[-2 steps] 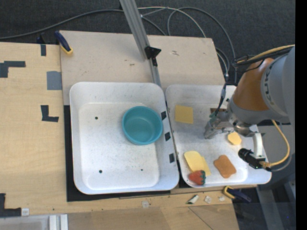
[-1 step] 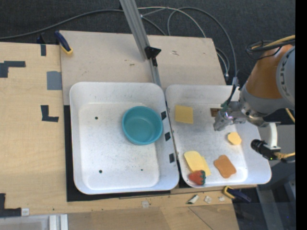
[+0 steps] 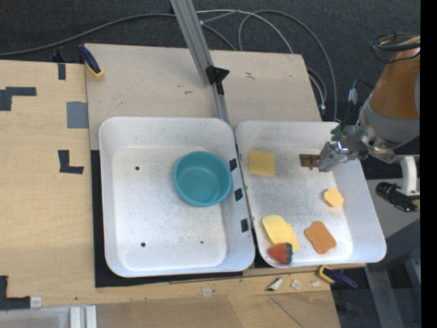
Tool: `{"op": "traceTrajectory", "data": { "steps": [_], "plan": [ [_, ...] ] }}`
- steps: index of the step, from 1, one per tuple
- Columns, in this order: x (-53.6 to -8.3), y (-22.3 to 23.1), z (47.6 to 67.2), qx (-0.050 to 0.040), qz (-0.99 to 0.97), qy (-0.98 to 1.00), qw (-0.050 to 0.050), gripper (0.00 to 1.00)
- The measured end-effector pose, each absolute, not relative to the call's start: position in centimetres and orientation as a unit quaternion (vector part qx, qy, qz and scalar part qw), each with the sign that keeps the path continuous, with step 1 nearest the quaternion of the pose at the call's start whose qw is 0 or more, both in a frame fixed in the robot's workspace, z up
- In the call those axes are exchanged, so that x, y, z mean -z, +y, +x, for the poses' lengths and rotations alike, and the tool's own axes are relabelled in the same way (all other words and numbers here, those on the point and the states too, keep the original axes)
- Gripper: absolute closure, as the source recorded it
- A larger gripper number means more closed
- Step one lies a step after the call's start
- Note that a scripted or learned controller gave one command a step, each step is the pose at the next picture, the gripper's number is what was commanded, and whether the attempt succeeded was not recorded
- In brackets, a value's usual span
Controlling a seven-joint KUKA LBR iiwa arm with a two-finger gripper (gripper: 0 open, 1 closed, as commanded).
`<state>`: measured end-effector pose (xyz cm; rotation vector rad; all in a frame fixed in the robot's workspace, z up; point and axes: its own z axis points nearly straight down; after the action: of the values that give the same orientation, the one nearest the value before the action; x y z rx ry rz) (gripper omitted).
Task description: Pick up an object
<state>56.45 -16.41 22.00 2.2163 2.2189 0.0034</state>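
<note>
The jaws hang low over the far right part of the right bin, just beside a small brown block that lies near the bin's far wall. Whether they are parted or closed cannot be told from this slant; nothing is seen between them.

The brown block is the nearest candidate. It looks small, stiff and light, and I judge it best taken across its short sides, since it lies flat and offers little height. Further out in the same bin lie a yellow square piece toward the bin's left wall, a small yellow lump near the right wall, and, along the near edge, a pale yellow piece, an orange piece and a red strawberry-like toy. These look like light play food, probably smooth and apt to slide.

The left bin holds a teal bowl, upright, toward its right wall.

The arm reaches in from the worktop's right edge, wrist bent downward, its orange band above.
</note>
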Motion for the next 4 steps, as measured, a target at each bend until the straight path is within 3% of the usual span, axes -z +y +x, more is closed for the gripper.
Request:
{"op": "traceTrajectory", "data": {
  "steps": [1,4],
  "plan": [
    [-26.3,-16.3,56.8,-0.0008,0.707,0.708,0.002,1.00],
    [-25.1,-0.1,54.4,0.0001,0.704,0.710,-0.001,1.00]
  ]
}}
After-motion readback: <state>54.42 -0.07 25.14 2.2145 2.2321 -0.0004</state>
